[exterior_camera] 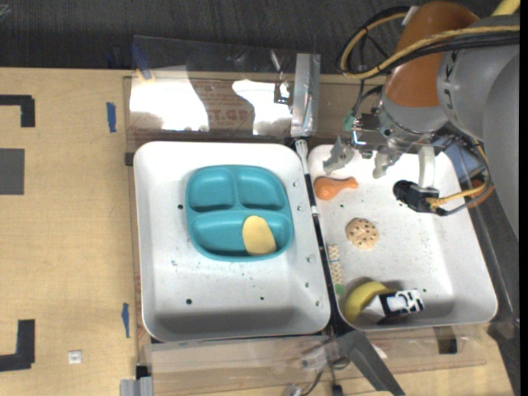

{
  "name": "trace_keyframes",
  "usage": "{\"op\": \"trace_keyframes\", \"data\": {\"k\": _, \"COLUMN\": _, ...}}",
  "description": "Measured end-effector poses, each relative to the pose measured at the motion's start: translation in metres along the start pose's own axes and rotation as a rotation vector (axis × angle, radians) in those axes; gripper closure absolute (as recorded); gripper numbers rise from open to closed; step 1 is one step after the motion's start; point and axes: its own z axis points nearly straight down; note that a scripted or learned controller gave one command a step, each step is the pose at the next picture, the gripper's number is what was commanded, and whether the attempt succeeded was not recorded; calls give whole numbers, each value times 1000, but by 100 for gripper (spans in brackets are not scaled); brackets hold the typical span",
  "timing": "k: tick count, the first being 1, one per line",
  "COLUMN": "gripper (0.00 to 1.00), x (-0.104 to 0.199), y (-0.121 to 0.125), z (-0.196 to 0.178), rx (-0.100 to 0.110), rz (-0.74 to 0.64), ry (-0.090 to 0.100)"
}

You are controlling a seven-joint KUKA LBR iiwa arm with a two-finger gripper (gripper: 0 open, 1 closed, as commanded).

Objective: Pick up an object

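1. No text, number or brand can be read anywhere.
2. The black-and-white object [402, 302] in the right bin [462, 246] may carry print, but it is too blurred to read.

A teal tray [235, 200] holds a yellow piece [259, 236]; nearby, a speckled tan cookie [361, 233].

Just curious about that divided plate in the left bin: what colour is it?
Teal blue, clear in the camera view: the divided plate with a yellow piece in one compartment.
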Motion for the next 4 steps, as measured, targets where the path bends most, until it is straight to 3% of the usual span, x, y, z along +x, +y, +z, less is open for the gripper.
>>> {"op": "trace_keyframes", "data": {"k": 1, "gripper": 0, "x": -80, "y": 27, "z": -1, "rx": -9, "rz": -30, "ry": -3}}
{"op": "trace_keyframes", "data": {"k": 2, "gripper": 0, "x": -110, "y": 30, "z": 35, "rx": -5, "rz": 16, "ry": -1}}
{"op": "trace_keyframes", "data": {"k": 3, "gripper": 0, "x": -63, "y": -22, "z": 52, "rx": -7, "rz": -259, "ry": -1}}
{"op": "trace_keyframes", "data": {"k": 4, "gripper": 0, "x": -68, "y": -80, "z": 93, "rx": -15, "rz": -332, "ry": -3}}
